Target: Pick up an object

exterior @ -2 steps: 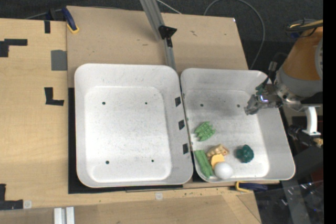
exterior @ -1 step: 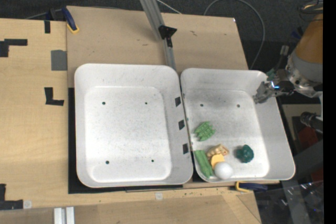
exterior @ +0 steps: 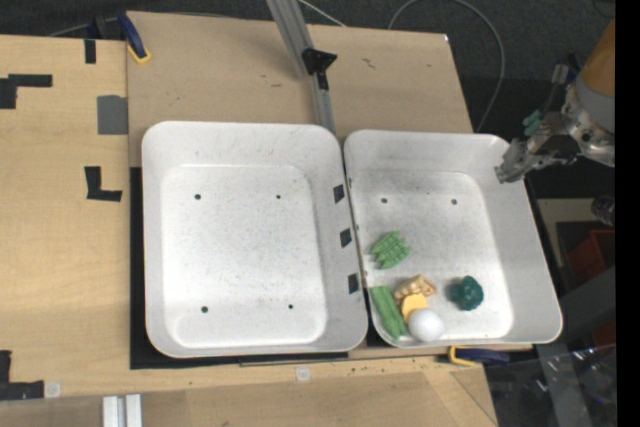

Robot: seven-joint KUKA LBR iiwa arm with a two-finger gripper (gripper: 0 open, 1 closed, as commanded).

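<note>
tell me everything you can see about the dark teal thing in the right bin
The dark teal object is a small, rounded, lumpy piece with a matte look, possibly soft plastic or rubber; its finer shape is too small to make out. It lies on the floor of the right bin, near the front right corner, close to the sloping side wall. It sits apart from the white ball and the tan piece to its left, touching neither. The tool is well behind it, at the bin's far right rim.
</note>
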